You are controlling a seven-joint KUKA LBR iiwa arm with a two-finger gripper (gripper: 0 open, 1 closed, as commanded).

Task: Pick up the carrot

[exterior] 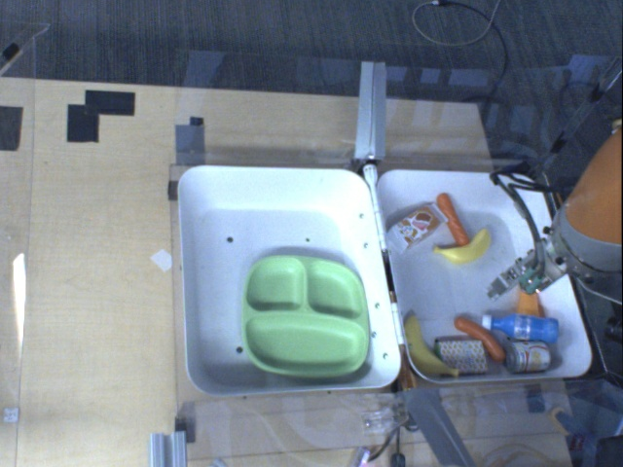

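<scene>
Two carrots lie in the right bin (574, 358). One orange carrot (451, 219) rests near the back, between a small snack packet (417, 226) and a yellow banana (466, 248). A second, redder carrot (479, 337) sits near the front beside a grey can. My gripper (516, 278) hangs over the right side of this bin, to the right of the banana and above a blue bottle (526, 328). An orange object (529, 305) peeks out just below the gripper; what it is I cannot tell.
The left bin (209, 202) holds a green divided plate (306, 313). In the right bin's front row are another banana (421, 346), a grey can (461, 355) and a tin (529, 358). A metal rail (369, 115) divides the bins at the back.
</scene>
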